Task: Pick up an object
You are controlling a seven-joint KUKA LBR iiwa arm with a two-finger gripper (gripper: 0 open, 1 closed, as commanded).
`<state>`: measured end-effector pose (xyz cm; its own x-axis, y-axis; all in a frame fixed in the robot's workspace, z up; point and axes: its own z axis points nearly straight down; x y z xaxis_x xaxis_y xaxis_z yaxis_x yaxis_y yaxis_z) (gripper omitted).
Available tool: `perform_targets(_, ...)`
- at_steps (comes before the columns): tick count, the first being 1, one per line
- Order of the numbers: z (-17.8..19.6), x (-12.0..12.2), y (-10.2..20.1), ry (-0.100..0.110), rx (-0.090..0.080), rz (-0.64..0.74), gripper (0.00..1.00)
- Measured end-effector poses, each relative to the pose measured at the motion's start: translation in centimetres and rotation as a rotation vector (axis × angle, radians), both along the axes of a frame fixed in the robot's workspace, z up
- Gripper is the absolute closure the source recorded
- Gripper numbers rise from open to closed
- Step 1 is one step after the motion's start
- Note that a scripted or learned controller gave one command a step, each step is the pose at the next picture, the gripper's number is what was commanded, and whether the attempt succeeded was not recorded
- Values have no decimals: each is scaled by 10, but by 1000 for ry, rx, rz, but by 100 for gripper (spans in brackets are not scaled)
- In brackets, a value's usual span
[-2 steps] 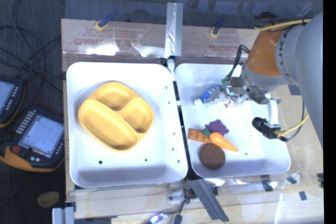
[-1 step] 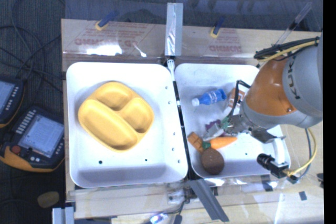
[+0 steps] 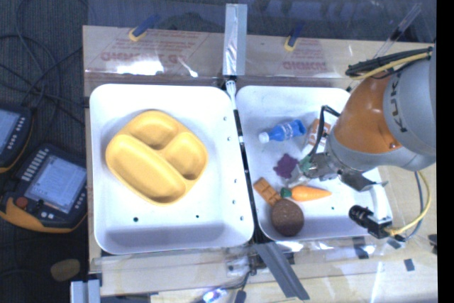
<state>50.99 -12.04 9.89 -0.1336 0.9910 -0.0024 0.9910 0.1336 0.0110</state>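
The arm reaches into the right bin point(image 3: 250, 152) from the right, and its gripper point(image 3: 311, 165) hangs low over the middle of that bin. Just below the gripper lies a toy carrot point(image 3: 306, 192) with a green top. To the gripper's left sits a small purple piece point(image 3: 285, 166). A small water bottle point(image 3: 282, 131) with a blue label lies above it. An orange block point(image 3: 265, 190) and a brown round ball point(image 3: 286, 216) rest near the bin's front edge. Nothing visibly hangs from the gripper.
A large yellow lumpy object point(image 3: 156, 155) takes up most of the left bin point(image 3: 113, 223). The ridge between the bins point(image 3: 241, 152) runs just left of the small objects. Black cable parts point(image 3: 369, 218) hang at the right bin's front right corner.
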Motion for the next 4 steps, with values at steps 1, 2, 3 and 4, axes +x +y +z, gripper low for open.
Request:
perform_targets(1,-9,12,-1,5,5,-234,100)
perform_targets(2,-9,76,14,2,0,-441,100)
perform_targets(3,-10,76,14,1,-1,-441,0)
perform_targets(4,-12,145,4,36,3,-387,0)
